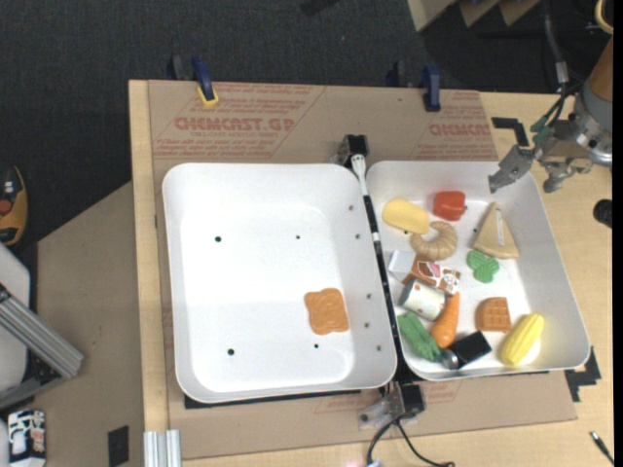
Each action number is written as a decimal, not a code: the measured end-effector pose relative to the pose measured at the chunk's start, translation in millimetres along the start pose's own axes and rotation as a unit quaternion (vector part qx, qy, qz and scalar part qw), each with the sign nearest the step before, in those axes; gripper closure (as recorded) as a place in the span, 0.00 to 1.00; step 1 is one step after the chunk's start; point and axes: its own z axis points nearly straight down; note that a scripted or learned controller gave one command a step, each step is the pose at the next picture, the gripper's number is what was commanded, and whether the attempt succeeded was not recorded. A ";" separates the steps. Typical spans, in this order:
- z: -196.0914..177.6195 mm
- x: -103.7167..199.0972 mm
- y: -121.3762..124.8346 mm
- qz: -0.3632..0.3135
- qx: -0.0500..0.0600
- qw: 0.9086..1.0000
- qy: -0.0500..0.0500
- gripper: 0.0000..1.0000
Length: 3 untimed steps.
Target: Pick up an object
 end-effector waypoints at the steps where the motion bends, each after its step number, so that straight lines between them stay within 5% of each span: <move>1: 157.1 30.7 18.7 -0.001 0.003 1.000 0.002 0.00; 2: 137.5 28.1 20.5 -0.001 -0.001 1.000 0.000 1.00; 3: 42.3 180.1 31.5 -0.007 -0.006 1.000 0.002 1.00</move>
